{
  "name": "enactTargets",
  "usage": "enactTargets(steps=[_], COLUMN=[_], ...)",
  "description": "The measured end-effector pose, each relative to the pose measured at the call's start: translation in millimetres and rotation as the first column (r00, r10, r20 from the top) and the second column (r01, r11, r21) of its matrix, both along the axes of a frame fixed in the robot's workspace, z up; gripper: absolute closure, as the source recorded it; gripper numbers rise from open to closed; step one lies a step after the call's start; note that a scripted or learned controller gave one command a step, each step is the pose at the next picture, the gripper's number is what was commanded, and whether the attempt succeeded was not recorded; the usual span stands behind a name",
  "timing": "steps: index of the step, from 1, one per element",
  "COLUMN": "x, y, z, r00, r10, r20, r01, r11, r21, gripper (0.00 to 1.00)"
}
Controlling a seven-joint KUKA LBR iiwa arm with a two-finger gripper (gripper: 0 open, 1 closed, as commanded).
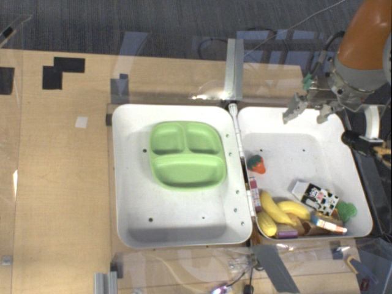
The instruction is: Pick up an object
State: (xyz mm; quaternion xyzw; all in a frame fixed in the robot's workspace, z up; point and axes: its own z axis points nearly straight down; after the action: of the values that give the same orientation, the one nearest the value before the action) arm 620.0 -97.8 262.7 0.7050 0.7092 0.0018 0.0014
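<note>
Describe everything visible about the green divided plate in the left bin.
The green divided plate is pale lime and looks like matte plastic, a rounded rectangle with raised rims. It has three compartments: two small ones along the far side and one wide one nearer the camera. All three look bare. It lies flat and right side up on the floor of the left bin, a little toward the far side, apart from the walls, with nothing touching it.

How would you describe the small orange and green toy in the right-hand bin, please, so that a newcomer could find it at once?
Start at the right white bin. Along its left wall, about halfway down, a small orange toy with a green top lies alone on the bare floor. It sits apart from the cluster toward the near edge, above the yellow plastic bananas, and is the only orange piece there.
</note>
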Motion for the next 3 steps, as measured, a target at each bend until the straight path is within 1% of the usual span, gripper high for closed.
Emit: enactTargets(steps=[1, 2, 3], x=[50.0, 16.6, -65.7], y=[14.5, 16.5, -27.7], z=[-40.4, -116.7, -171.8], r00=[0.999, 0.999, 1.000], r10=[-0.047, 0.046, 0.004], r20=[0.001, 0.001, 0.009], r01=[0.047, -0.046, -0.004], r11=[0.999, 0.999, 1.000], r21=[0.000, -0.001, -0.002], gripper=[0.00, 0.00, 0.00])
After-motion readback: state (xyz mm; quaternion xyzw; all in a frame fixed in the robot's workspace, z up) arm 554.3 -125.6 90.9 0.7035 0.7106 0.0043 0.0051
